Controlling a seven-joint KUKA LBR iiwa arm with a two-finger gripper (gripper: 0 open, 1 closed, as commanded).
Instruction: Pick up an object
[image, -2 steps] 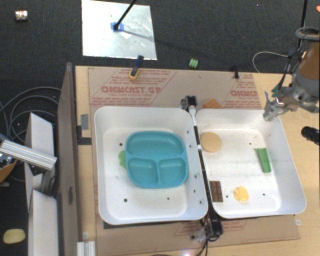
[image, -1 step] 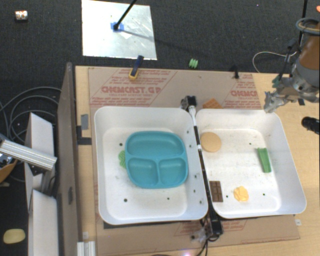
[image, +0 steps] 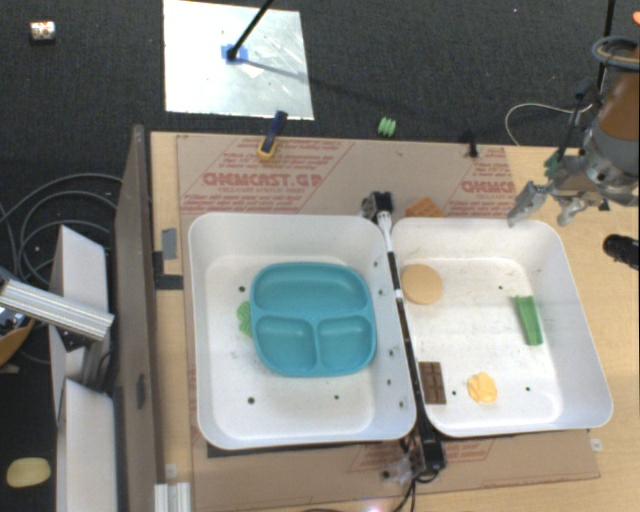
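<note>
The arm came in at the upper right, cut off by the frame edge, so little more than its wrist showed. The end effector (image: 550, 203) hung above the far right corner of the right bin (image: 575, 300), its two fingers spread apart, nothing between them.

In the right bin lay a round tan disc (image: 422, 284) near the divider, a green stick-shaped piece (image: 528, 320) toward the right wall, a small yellow lump (image: 482, 388) near the front, and a dark brown block (image: 432, 381) against the left wall; what these were exactly was hard to make out. All sat well apart from the end effector.

The left bin (image: 220, 330) carried a teal divided plate (image: 313, 318) with three compartments. A green object (image: 243, 318) peeked out from under the plate's left edge, mostly hidden.

An orange piece (image: 424, 208) showed just behind the right bin, partly covered by its rim. The cardboard sheet (image: 330, 170) under the bins bore red printed lettering, upside-down and only partly legible; no full word could be read with confidence. A yellow-and-blue clamp (image: 271, 136) sat on its far edge, with a small green item (image: 387, 126) on the dark floor beyond.
</note>
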